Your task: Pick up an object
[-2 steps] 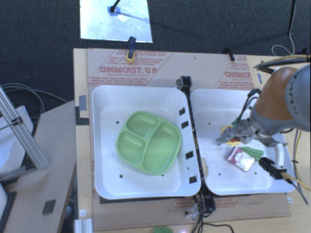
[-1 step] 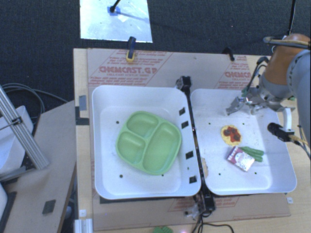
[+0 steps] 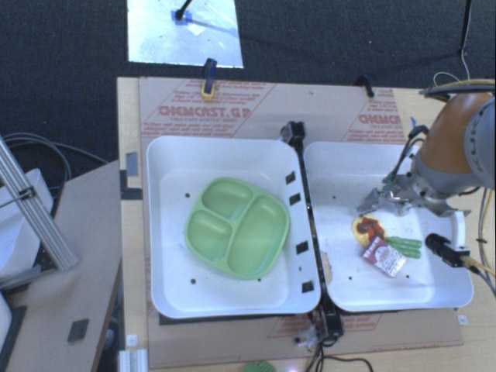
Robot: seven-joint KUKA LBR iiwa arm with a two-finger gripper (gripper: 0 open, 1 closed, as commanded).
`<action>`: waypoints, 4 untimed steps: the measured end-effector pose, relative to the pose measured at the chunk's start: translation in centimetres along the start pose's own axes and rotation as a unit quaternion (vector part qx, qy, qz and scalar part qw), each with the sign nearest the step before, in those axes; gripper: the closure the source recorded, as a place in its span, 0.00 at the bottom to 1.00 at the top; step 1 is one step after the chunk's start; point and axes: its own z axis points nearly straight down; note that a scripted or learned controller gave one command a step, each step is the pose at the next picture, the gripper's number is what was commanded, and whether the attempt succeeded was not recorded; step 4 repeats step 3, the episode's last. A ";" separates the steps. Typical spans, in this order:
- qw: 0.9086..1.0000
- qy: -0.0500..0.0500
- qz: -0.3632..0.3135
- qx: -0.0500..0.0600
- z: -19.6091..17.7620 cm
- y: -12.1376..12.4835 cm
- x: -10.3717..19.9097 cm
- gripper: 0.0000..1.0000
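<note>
Right bin (image 3: 341, 285): end effector (image 3: 373, 201) low at centre, finger spread unclear, cannot tell grip. Red packet (image 3: 384, 256), yellow-red item (image 3: 367, 229), green piece (image 3: 404, 246) clustered just at 5 o'clock of it. Left bin (image 3: 167, 285): green divided plate (image 3: 236, 226).

Two shallow white bins sit side by side mid-frame. The left bin (image 3: 167, 177) holds a green three-compartment plastic plate (image 3: 237, 227) near its centre. In the right bin (image 3: 333, 169), toward its right, a red-and-white packet (image 3: 384, 256) lies just below a yellow-and-red toy (image 3: 366, 229), with a green ridged piece (image 3: 406, 246) at their right.
</note>
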 end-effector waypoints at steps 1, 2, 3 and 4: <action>1.000 0.001 -0.003 0.001 0.1 -4.5 5.0 0.00; 1.000 -0.001 -0.002 -0.003 -1.0 -4.2 4.7 1.00; 1.000 0.000 -0.005 -0.009 -12.6 -1.9 9.7 1.00; 1.000 0.000 -0.005 -0.009 -12.6 -1.9 9.7 1.00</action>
